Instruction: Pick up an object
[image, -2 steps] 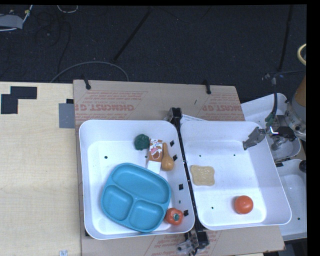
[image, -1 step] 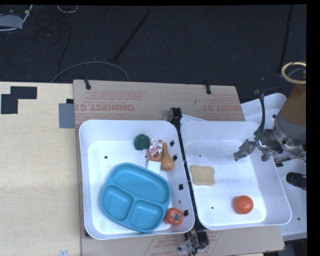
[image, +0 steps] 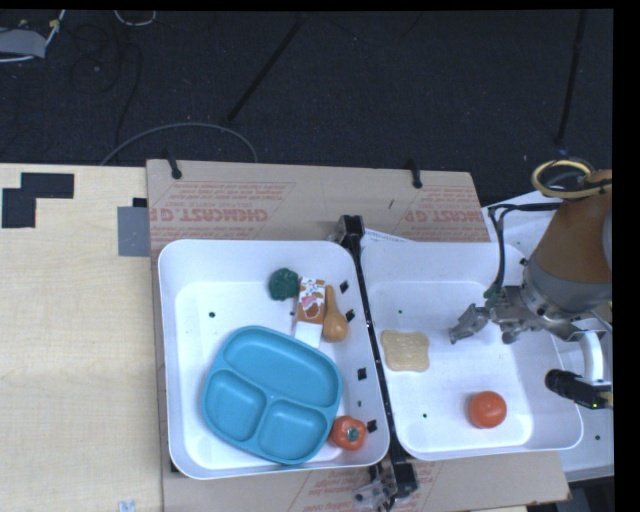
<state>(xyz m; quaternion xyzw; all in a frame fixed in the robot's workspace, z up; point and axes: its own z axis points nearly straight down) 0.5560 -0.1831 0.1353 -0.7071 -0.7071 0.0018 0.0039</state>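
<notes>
A dark floor with loose cables lies beyond the table (image: 70, 330), whose pale wood top carries a sheet of printed cardboard (image: 300, 200) and, on that, two shallow white bins side by side. The arm (image: 575, 250) comes in from the right, its orange band above a grey wrist, bent low over the right bin (image: 440, 440). The pincer (image: 468, 328) points leftward and slightly down, hovering above the bin's upper middle; its two fingers stand apart with nothing between them. Just below and left of the tips lies a flat, pale beige piece (image: 405, 350) on the bin floor, near the pincer though I cannot tell whether they touch. Further toward the front right corner sits a round red-orange ball (image: 487, 409), well apart from the pincer.

In the left bin (image: 185, 300) a blue divided tray (image: 272, 393) takes up most of the floor. Behind it rest a dark green lump (image: 283, 283), a small white and red carton (image: 310, 300) and an orange-brown pear-shaped thing (image: 333, 318) leaning by the carton. A small tomato-like fruit (image: 347, 432) sits at the tray's front right edge.
</notes>
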